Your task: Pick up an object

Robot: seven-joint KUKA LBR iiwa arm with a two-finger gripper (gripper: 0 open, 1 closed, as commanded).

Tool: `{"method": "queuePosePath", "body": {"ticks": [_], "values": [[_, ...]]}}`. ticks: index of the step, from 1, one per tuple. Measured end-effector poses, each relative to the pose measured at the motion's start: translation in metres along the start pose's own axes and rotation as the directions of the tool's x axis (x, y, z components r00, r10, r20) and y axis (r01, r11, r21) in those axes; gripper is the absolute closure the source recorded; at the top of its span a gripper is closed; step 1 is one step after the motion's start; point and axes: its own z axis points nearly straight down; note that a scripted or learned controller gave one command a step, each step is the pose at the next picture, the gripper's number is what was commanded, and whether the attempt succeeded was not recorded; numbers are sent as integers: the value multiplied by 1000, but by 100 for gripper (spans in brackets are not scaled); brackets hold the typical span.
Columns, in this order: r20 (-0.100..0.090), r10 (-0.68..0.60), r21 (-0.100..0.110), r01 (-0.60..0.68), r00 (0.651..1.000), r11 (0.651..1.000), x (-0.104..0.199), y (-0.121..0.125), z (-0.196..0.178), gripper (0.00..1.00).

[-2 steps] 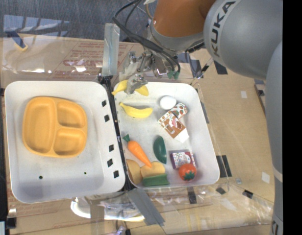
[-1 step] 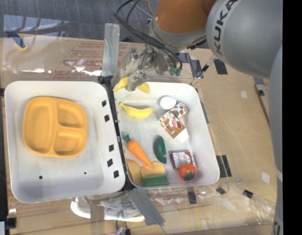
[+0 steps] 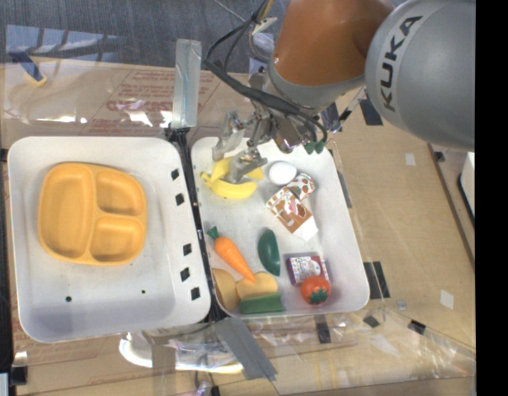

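The right bin [image 3: 341, 221] holds several toy foods. A yellow banana [image 3: 231, 188] lies at its far left corner. My gripper [image 3: 239, 150] hangs just over the banana's upper end, its two grey fingers [image 3: 224, 143] apart, one on each side of the yellow tip. Nothing is lifted between them. Right of the banana sit a white egg [image 3: 281, 172] and a red-and-white carton [image 3: 293, 205]. Nearer the front lie a carrot [image 3: 231, 255], a dark green vegetable [image 3: 269, 252], a small packet [image 3: 306, 266] and a red tomato [image 3: 315, 290].
The left bin [image 3: 39, 304] carries a yellow divided plate [image 3: 91, 213]. A yellow wedge [image 3: 256, 285], a green block [image 3: 261, 304] and a tan piece [image 3: 223, 285] crowd the right bin's front left corner. The arm's orange band [image 3: 320, 31] looms over the far rim.
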Motion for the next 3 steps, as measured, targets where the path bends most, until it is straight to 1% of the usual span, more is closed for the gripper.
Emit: {"method": "queuePosePath", "body": {"ticks": [1, 2, 3], "values": [[1, 11, -1, -11, 1000, 1000, 33, 14, 23, 100], [5, -24, 3, 24, 1000, 1000, 134, -5, -3, 100], [3, -44, -1, 44, 999, 999, 83, 33, 23, 100]]}}
